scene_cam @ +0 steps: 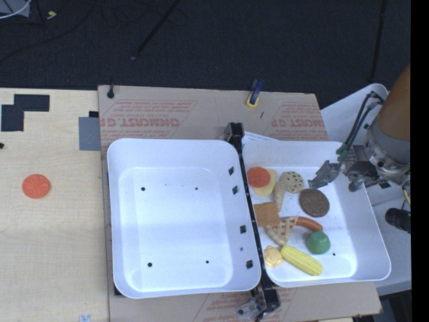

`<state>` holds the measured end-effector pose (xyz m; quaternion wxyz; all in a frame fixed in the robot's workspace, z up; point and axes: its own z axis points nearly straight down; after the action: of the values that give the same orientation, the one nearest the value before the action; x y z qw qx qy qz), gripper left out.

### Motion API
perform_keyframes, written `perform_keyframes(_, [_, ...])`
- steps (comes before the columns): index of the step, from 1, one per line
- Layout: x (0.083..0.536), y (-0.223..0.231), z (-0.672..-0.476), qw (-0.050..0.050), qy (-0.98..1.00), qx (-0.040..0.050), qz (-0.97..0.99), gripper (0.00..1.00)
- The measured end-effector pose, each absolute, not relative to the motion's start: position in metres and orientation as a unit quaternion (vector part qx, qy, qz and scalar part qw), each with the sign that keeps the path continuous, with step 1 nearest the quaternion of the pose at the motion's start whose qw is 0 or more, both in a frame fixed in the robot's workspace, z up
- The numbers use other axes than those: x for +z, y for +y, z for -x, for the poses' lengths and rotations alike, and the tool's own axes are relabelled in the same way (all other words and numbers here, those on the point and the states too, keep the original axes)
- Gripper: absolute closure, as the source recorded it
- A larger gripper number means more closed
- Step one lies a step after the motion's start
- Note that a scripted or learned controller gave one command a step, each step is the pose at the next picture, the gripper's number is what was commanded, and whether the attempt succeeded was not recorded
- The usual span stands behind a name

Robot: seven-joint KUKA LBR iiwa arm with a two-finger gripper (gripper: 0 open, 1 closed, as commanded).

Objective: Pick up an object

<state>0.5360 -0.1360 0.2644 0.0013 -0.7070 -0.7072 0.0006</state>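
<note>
White plastic walls ring the right bin (365, 274), where the toy food lies heaped, and the claw (338, 174) hangs over that bin's upper right part. Its two fingers stand spread, one (324, 174) reaching toward the pile and the other (358, 182) back toward the arm, with nothing between them, so the claw is released and carries no load.

Just below the claw lies a brown disc (314, 202), the nearest thing to it. Beside the claw, away from the arm, sits a speckled cookie (290, 181), and beyond that an orange round piece (259, 177). Further below the claw are a sausage (309, 223), a green ball (318, 242) and a corn cob (301, 259). The left bin (127, 274) lies well apart from the claw, past the divider.

By my reading the approach is in hand: the claw is over the pile but not yet down on any one piece. The next move calls for settling on one piece, likely the brown disc, centring the spread fingers over it, descending, then closing before lifting.
</note>
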Motion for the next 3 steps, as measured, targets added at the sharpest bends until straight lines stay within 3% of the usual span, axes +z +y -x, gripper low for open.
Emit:
perform_keyframes(1, [0.146,-0.151,-0.545,0.005,-0.707,0.0035,0.707,0.0])
perform_keyframes(2, [0.086,-0.148,-0.559,0.0,-0.708,0.0011,0.706,0.0])
perform_keyframes(3, [0.09,-0.127,-0.608,-0.003,-0.708,-0.0011,0.706,0.0])
